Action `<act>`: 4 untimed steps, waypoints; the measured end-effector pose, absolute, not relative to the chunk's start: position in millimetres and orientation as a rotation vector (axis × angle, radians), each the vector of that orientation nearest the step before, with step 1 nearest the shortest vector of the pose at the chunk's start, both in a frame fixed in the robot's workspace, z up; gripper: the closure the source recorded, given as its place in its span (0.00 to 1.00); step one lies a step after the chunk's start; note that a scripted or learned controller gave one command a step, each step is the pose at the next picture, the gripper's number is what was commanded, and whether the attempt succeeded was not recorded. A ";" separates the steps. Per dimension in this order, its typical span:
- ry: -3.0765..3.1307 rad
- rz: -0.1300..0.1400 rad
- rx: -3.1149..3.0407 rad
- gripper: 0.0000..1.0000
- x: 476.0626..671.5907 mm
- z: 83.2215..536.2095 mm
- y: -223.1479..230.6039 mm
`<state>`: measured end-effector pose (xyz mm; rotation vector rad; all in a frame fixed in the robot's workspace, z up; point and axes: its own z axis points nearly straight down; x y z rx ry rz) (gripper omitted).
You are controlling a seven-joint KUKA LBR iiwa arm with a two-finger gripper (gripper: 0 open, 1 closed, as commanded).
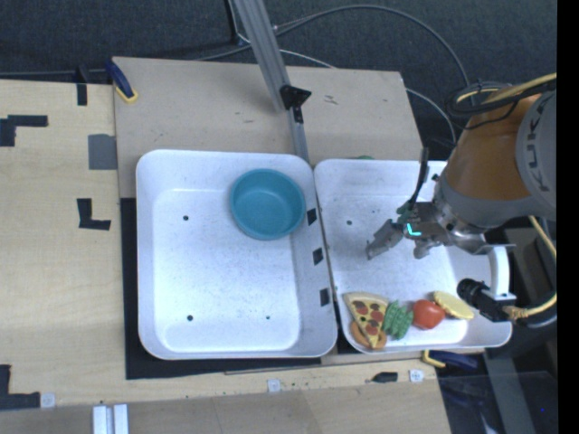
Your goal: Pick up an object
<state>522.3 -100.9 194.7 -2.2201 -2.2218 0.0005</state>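
Lowest in view, along the front wall of the right shallow white plastic bin [362, 183], lie a triangular toy pizza slice [365, 318], green leafy toy [396, 318], red toy tomato [428, 314] and yellow toy [452, 305]. Left white bin [172, 333] holds a round blue bowl [267, 203]. Grey two-finger gripper [400, 241] hangs splayed, grasping nothing, over bare floor above the toys
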 end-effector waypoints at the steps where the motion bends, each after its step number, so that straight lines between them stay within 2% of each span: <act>1: -2.222 0.001 -2.220 0.00 522.3 194.7 -100.9; 2: -2.218 0.006 -2.218 0.00 515.1 135.9 -106.9; 3: -2.222 -0.001 -2.222 0.00 515.6 89.3 -106.8; 4: -2.224 -0.002 -2.224 1.00 516.3 100.9 -107.4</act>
